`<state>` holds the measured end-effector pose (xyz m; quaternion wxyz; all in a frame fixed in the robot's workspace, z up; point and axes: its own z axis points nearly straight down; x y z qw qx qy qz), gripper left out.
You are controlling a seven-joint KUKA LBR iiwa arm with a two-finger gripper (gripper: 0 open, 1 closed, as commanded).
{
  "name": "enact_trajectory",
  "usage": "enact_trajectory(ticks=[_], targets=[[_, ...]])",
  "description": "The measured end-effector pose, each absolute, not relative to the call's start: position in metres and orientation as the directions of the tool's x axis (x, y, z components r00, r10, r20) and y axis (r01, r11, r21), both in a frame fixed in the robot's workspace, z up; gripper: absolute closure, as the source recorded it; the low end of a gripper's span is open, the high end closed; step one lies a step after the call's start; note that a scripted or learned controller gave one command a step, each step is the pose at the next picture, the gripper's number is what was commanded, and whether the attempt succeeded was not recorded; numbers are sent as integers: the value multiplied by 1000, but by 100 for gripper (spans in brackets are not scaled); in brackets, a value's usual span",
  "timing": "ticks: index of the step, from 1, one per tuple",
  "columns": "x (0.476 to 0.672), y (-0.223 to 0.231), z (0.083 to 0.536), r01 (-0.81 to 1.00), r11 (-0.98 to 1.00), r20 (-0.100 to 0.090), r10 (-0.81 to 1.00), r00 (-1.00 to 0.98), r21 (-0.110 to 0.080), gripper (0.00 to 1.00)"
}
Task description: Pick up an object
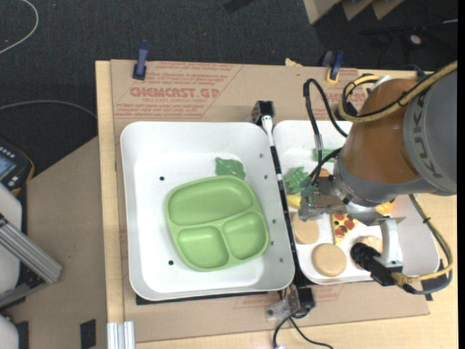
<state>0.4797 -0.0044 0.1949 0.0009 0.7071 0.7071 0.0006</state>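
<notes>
Cardboard sheet [174, 86] printed "CHEMCAST GP" at 12 o'clock, green divided plate [216, 222] in left bin [145, 151], gripper [314, 202] low over right bin [305, 133], tan round cookie [329, 259] at its 5 o'clock, arm [436, 140] lettered "KU".

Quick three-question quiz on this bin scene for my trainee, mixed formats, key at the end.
1. True or false: the green divided plate lies in the left bin.
2. Which bin is the arm over? A) left B) right
3. Fill in: beside the plate's upper edge lies a small ____ leafy piece.

Key: 1 true; 2 B, the right bin, where a round tan piece also lies; 3 green.
</notes>
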Motion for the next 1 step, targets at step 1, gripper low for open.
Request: enact_trajectory(ticks=[1], targets=[[481, 47, 330, 1000, 9, 4, 1000, -9, 17, 100]])
